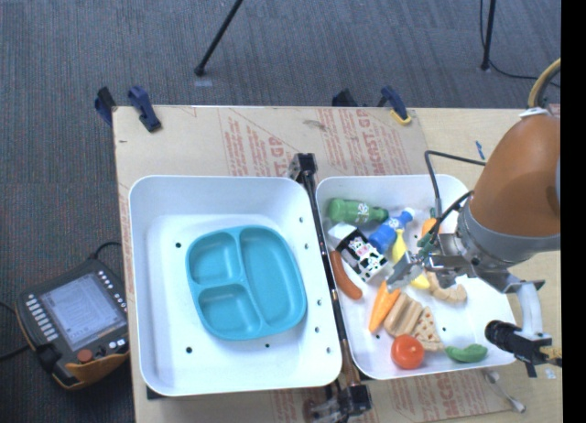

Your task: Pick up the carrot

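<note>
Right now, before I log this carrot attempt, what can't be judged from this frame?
- Gripper: fingers too small and cluttered to tell apart from the toys.
- Carrot: contact with the gripper unclear; its upper end blends into it.
- Arm: cut off by the right edge, covering part of the right bin.

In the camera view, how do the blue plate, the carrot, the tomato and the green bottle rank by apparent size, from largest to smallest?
1. Blue plate, by far the largest.
2. Green bottle and carrot: similar in length, so I would not rank them against each other.
3. Tomato, the smallest.
</note>
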Controlling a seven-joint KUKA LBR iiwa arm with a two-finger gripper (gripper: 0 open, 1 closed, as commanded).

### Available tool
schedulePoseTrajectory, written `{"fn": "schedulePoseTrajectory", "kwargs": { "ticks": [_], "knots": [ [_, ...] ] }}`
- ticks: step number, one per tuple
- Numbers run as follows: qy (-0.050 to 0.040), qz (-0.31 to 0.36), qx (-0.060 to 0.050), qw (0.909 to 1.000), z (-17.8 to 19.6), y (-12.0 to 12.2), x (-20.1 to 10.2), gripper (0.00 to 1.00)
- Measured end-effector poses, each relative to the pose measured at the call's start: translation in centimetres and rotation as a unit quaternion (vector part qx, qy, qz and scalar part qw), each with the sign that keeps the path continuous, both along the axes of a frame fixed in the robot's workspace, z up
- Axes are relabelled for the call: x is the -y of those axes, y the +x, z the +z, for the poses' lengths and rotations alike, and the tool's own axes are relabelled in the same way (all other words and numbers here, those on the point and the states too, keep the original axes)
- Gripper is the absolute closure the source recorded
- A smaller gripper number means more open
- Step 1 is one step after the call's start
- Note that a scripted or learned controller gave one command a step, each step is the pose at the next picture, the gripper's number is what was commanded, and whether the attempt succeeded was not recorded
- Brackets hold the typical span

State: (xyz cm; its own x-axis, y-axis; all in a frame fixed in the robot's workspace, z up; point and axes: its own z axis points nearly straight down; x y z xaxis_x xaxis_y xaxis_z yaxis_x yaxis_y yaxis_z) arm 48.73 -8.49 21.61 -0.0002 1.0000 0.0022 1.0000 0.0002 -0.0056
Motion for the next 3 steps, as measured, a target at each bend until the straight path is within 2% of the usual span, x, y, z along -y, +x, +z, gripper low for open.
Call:
{"fn": "schedulePoseTrajectory", "kwargs": {
  "ticks": [1, 3],
  "knots": [
    [0.0001, 0.008, 0.0, 1.0, -12.92, 3.38, 0.05, 0.0],
    [-0.0001, 0.007, 0.001, 1.0, -12.91, 3.38, 0.09, 0.0]
  ]
}}
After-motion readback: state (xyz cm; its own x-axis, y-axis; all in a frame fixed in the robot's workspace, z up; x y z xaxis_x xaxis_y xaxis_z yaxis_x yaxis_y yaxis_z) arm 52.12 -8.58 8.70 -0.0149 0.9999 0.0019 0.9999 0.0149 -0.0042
